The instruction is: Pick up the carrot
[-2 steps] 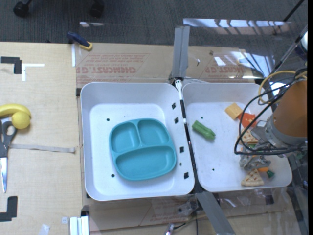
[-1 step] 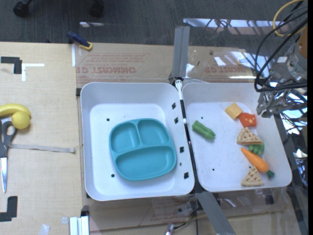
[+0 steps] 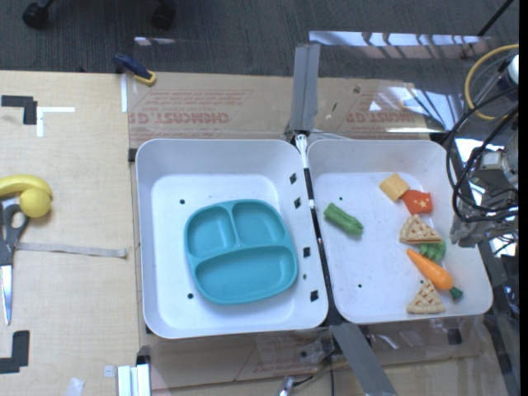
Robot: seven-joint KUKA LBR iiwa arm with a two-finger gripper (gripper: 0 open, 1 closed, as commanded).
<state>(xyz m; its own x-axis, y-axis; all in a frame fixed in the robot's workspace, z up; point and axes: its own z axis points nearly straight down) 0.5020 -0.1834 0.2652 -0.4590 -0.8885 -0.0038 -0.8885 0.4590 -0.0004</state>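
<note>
Pale wood bench (image 3: 66, 304) fills the left side, bearing a yellow banana-shaped toy (image 3: 26, 195) and, just near of it, a pair of scissors (image 3: 7, 246) lying at the left edge. Further right sits the left bin (image 3: 157, 304), white and shallow, holding a teal divided plate (image 3: 240, 252) with three compartments. A grey post (image 3: 304, 89) stands at the far side where the two bins meet. In the right bin (image 3: 355, 304), a green vegetable piece (image 3: 342, 219) lies toward the left. Along the right side of that bin, from far to near, lie an orange-yellow block (image 3: 394, 187), a red piece (image 3: 417, 203), a waffle-like wedge (image 3: 419, 232), a small green item (image 3: 434, 252), the carrot (image 3: 432, 270) and a second waffle-like wedge (image 3: 426, 299). The carrot lies at a slant, its orange body touching the near wedge, its green top pointing to the near right. At the far right edge, dark cables and grey arm hardware (image 3: 478, 221) hang by the bin's rim; whether the jaws are open or closed I cannot tell.
</note>
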